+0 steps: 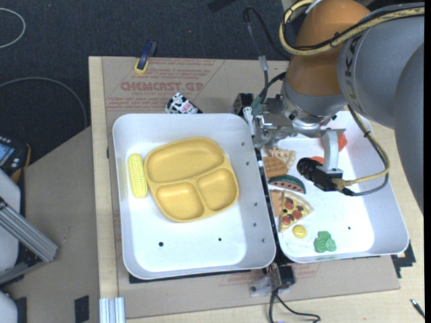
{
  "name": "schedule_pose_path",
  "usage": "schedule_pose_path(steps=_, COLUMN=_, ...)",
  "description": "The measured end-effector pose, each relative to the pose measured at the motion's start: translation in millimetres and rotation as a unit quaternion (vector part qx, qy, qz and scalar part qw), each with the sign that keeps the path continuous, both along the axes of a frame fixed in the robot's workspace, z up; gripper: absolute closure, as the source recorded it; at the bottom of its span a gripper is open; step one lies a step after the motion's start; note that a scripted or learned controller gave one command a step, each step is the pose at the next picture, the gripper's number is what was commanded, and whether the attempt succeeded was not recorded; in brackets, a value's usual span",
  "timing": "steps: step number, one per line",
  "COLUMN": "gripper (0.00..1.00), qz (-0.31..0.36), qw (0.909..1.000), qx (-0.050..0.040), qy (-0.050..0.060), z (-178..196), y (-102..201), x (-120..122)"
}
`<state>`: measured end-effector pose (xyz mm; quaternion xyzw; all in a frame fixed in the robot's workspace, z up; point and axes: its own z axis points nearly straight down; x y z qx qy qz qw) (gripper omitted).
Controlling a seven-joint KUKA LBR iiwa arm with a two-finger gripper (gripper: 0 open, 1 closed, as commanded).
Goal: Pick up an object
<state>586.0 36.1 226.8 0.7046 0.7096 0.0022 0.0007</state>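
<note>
**Arm low over the right bin, toys spread beneath it**

As we read the bench from its left side, we first meet the left shallow white plastic bin (128,247). Near its left wall lies a small yellow plastic corn cob (137,175), set lengthwise and just beside a yellow three-compartment plastic tray (191,178) that takes up the middle of that bin. Behind the bin, on the brown board (168,83), we see a little black-and-white toy (180,103) and, farther back, a blue and yellow clip-like item (144,57).

Moving right, we cross the wall shared by the two bins and come to the right shallow white plastic bin (377,227). Along its left side we find a tan waffle-patterned toy piece (277,161), then a watermelon slice toy (288,183), a toy pizza slice with red dots (292,209), a small round yellow piece (299,232) and a green leafy toy (325,242) near the front wall. A small red-orange item (342,140) peeks out beside the arm.

Above the back of this bin hangs the grey arm with its orange band (330,25). Its two-finger gripper (269,128) sits low near the dividing wall, just behind the waffle piece; whether it is parted or closed we cannot tell, as the wrist hides it. A black cable fitting (319,173) hangs beside it.
</note>
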Motion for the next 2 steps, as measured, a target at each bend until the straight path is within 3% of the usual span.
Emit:
schedule_pose_path(steps=1, gripper=1.00, qz=-0.001, qw=1.0000, qx=-0.0005, qy=0.000, z=7, y=37, x=4)
schedule_pose_path(steps=2, gripper=1.00, qz=-0.003, qw=1.0000, qx=-0.0013, qy=0.003, z=-10, y=39, x=14)
